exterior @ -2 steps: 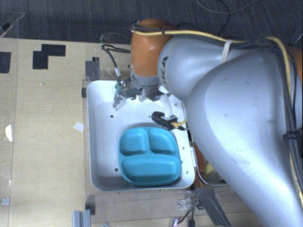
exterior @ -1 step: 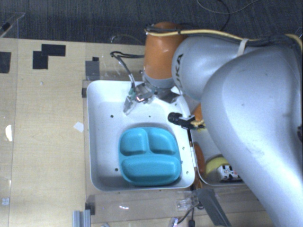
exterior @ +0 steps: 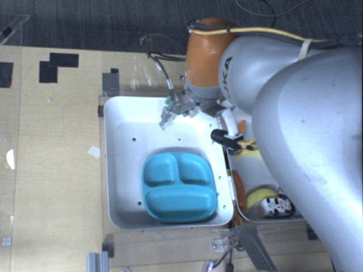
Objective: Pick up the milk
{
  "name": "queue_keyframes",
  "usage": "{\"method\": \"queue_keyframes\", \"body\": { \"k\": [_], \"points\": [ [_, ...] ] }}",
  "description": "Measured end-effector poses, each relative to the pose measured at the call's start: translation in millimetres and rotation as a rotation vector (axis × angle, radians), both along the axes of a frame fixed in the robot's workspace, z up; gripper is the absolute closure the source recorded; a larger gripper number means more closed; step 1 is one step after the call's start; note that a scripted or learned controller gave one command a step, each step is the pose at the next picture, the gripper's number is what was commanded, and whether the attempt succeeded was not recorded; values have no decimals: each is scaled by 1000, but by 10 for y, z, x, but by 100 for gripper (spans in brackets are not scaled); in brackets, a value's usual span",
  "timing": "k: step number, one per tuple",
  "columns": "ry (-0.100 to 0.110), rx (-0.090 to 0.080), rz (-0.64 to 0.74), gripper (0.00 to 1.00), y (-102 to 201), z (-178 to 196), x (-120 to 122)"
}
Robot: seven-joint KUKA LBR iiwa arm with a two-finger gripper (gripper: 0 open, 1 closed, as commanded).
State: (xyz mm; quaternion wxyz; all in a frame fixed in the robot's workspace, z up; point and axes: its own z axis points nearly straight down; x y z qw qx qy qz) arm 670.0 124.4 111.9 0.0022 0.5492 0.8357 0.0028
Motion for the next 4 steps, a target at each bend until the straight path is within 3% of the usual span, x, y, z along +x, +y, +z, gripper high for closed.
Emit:
{"method": "queue_keyframes", "body": {
  "k": [1,2,3,4],
  "points": [
    [1,4,17,0,-77,-28,-3],
    [-1,-1,-93,0,-671,755,3],
    [2,1,-187,0,-47,501,-6],
    [1,0,-88,0,622,315,-6]
  ]
}}
